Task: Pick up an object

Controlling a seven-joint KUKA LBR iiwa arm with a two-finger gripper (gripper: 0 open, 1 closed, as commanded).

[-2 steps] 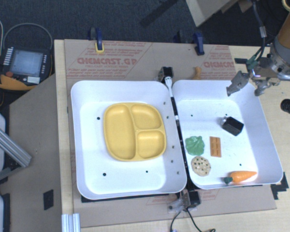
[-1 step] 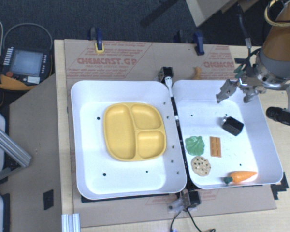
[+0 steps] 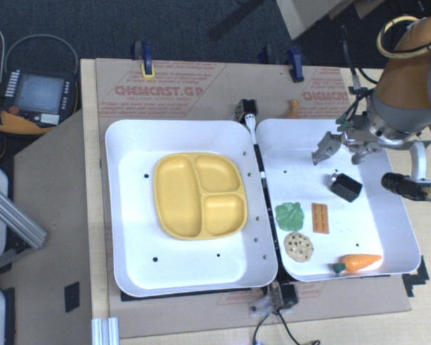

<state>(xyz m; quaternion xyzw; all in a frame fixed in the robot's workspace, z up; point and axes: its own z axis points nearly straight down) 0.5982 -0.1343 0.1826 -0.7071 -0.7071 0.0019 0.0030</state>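
Left bin (image 3: 122,214) with yellow tray (image 3: 199,195), right bin (image 3: 395,221) with black block (image 3: 345,187), lettuce (image 3: 289,215), cracker (image 3: 320,218), cookie (image 3: 299,246), carrot (image 3: 359,263), open gripper (image 3: 345,148) above.

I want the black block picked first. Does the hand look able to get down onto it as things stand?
Probably yes. The hand hangs open just above the black block, which lies apart from the orange wafer with nothing over it.

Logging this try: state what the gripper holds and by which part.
Nothing is held. The gripper hangs open above the right bin, with the black block lying below it, apart from the fingers.
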